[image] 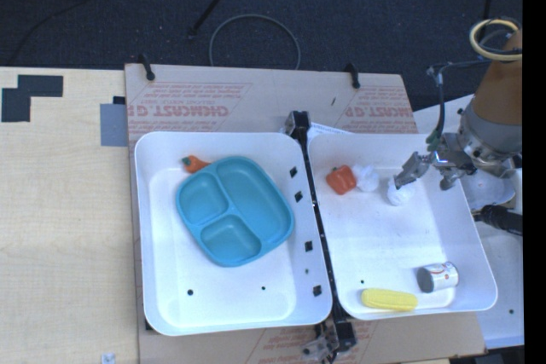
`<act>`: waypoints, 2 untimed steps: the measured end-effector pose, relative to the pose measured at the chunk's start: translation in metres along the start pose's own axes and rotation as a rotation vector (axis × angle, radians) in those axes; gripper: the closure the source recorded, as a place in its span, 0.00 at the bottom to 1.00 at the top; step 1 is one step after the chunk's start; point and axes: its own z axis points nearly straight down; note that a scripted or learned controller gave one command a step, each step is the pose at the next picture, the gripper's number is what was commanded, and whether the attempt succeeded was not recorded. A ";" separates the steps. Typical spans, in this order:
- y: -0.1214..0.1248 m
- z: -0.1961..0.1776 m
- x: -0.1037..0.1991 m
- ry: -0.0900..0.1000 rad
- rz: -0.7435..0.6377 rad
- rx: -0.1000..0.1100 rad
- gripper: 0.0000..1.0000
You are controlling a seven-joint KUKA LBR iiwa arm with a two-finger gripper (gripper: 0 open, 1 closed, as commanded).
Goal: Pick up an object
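The grey arm with its orange band [497,89] reaches in from the right, its gripper [408,175] low over the right-hand shallow white bin [461,226], just above a small white crumpled object [398,194]; finger state: cannot tell. That bin also holds an orange pepper-like toy [341,180], a yellow corn cob [389,298] and a grey-and-white can [438,276]. The left-hand white bin [162,268] holds a blue three-compartment plastic plate [233,210] and a small orange carrot-like toy [195,164].

Red print on the cardboard sheet [256,102], upside down, roughly "CHEMCAST GP".

Right bin [478,303] middle open, yellow corn [389,298] and can [437,277] crowding near edge, blue tray [234,210] filling left bin [162,303]
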 end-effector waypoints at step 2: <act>0.000 0.036 0.002 -0.002 -0.002 -0.009 0.00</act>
